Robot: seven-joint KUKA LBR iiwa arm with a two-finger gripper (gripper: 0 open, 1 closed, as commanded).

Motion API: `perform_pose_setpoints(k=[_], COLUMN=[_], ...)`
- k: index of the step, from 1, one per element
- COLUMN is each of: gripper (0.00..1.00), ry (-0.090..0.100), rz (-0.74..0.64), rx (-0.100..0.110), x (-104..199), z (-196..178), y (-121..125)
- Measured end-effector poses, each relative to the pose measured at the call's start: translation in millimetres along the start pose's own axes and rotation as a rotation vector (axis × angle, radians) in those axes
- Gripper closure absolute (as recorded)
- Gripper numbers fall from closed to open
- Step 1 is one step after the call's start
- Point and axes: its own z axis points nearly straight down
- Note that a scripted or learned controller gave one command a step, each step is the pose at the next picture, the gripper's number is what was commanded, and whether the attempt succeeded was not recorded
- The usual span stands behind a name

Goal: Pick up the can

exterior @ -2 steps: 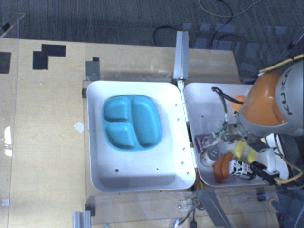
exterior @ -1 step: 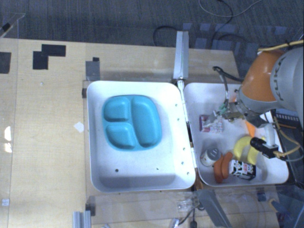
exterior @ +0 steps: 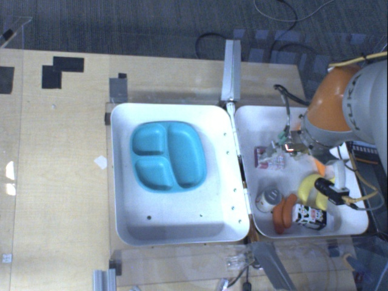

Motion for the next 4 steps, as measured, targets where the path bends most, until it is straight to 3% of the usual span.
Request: perform_pose_setpoints(k=[1,2,3,4], gripper=[0.0,0.0,0.0,0.0], ry=[-0.001,-0.001,0.0,0.007], rz=[-0.167,-0.102,0.08,0.46], rx=[-0.006,-0.001,0.002,0.03], x=[31.3,11.6,-17.8,-22.6], z=[-1.2,-2.4,2.0,8.1], y=[-72.9,30.7,87.7,82.2])
